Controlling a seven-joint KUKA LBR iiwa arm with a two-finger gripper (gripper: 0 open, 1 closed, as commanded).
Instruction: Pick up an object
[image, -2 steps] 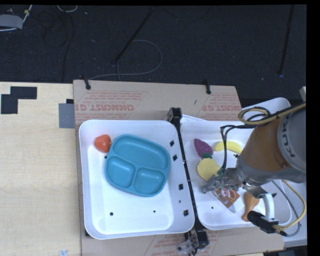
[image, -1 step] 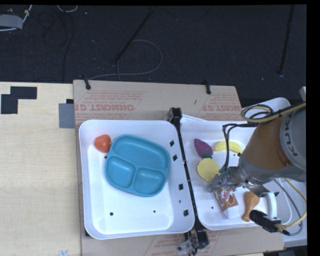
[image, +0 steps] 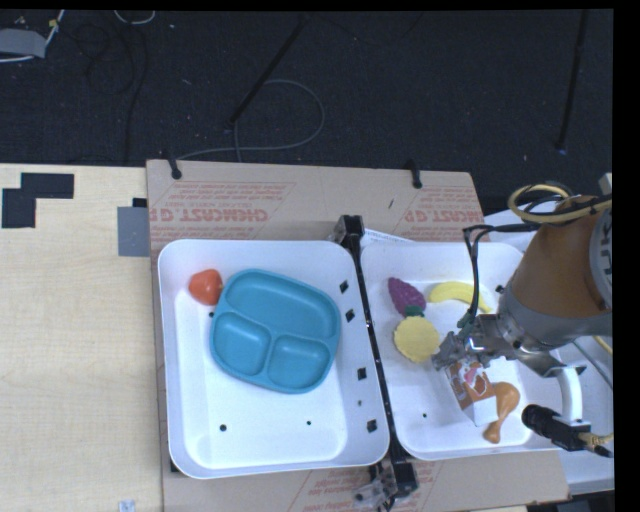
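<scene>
Two white bins side by side on the table. Left bin (image: 190, 420): one blue divided plate (image: 275, 330) lying flat near the middle, one red-orange tomato-like toy (image: 205, 286) just beside its upper left corner.

Right bin (image: 420, 430): the pickable clutter. One purple piece (image: 405, 294), one yellow banana (image: 452, 292), one yellow round piece (image: 416, 340), one orange drumstick-shaped toy (image: 503, 405), one white-and-red packet (image: 470, 383). Five loose items here, two in the left bin.

Gripper (image: 458, 352) sits low over the right bin, just beside the yellow round piece and above the packet, likely placed there for a grasp among the crowded items. Whether it is parted or closed, cannot tell; nothing is visibly held.
</scene>
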